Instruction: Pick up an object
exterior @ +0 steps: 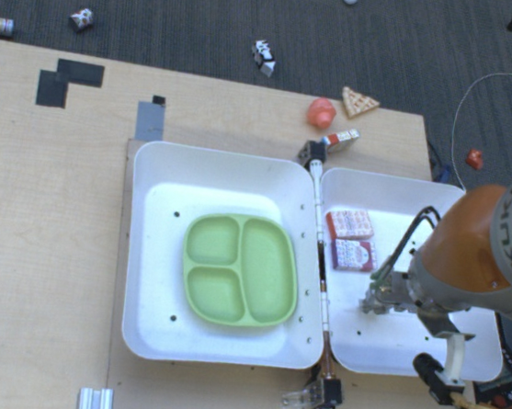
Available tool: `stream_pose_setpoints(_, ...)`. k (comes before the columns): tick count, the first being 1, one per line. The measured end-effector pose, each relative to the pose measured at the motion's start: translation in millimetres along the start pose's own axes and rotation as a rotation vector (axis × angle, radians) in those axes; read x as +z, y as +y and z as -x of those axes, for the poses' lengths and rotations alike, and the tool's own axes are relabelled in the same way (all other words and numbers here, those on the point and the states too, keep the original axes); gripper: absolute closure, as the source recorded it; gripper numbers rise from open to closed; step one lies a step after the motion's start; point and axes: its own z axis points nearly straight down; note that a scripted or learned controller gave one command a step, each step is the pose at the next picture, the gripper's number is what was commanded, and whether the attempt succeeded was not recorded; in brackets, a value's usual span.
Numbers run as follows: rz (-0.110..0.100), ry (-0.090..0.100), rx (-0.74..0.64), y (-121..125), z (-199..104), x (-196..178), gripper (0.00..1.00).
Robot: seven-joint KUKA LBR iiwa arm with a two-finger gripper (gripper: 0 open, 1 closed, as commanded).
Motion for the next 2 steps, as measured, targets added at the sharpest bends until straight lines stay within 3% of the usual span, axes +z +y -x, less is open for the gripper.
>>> stream_pose_setpoints(1, 0.000, 0.000, 0.000, 0, 0, 0, 0.00)
stream_pose_setpoints(2, -0.007, 0.002, 0.003, -3, -2, 11, 0.00)
